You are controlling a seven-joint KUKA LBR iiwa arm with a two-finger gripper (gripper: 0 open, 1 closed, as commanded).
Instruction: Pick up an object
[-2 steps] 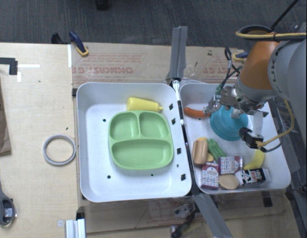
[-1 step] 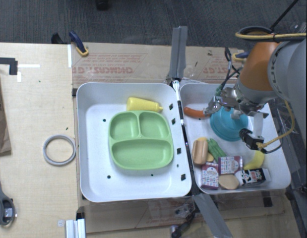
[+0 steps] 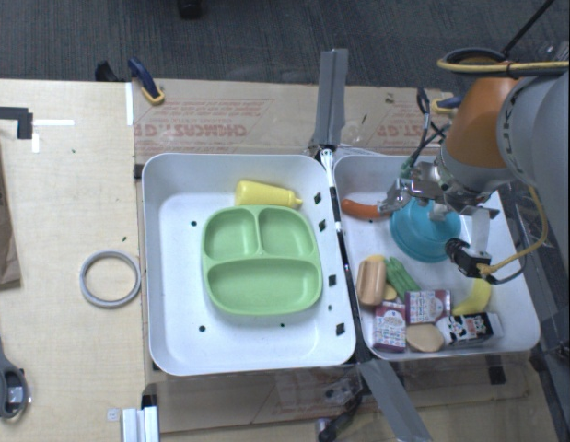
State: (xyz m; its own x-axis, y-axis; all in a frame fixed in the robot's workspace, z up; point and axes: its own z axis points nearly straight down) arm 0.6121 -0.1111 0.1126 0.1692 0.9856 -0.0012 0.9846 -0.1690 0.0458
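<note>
The gripper (image 3: 430,201) is seen low over the right bin (image 3: 519,334), directly above a blue bowl-like object (image 3: 423,233); whether its fingers are spread or pressed together cannot be told. An orange carrot-like piece (image 3: 358,208) lies at nine o'clock of the blue object. Toy foods are clustered toward six o'clock. In the left bin (image 3: 165,274), a green divided plate (image 3: 261,259) is placed, with a yellow bottle (image 3: 264,193) at its twelve o'clock.

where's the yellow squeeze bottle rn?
The yellow squeeze bottle lies on its side in the left bin, against the far wall, just behind the green divided plate.
</note>
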